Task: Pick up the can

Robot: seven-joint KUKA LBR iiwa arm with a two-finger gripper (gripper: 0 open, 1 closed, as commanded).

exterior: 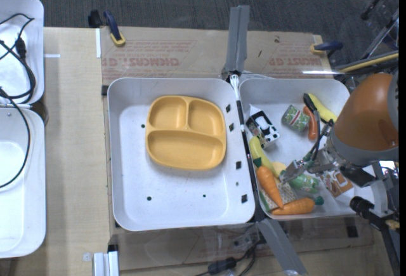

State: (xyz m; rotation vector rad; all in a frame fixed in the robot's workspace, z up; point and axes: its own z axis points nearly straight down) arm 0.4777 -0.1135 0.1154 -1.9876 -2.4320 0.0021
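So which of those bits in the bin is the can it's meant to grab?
Look at the right-hand bin, the crowded one, not the one holding the yellow tray. Near its far edge lies a small can on its side, just left of an orange carrot and a banana. Its green label and stubby round shape set it apart from the long foods around it.

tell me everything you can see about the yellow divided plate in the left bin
The yellow divided plate looks like matte plastic, a rounded rectangle with three compartments: two smaller ones at the far side, one long one nearer the camera. It lies flat, right side up, on the floor of the left bin, toward the far end.
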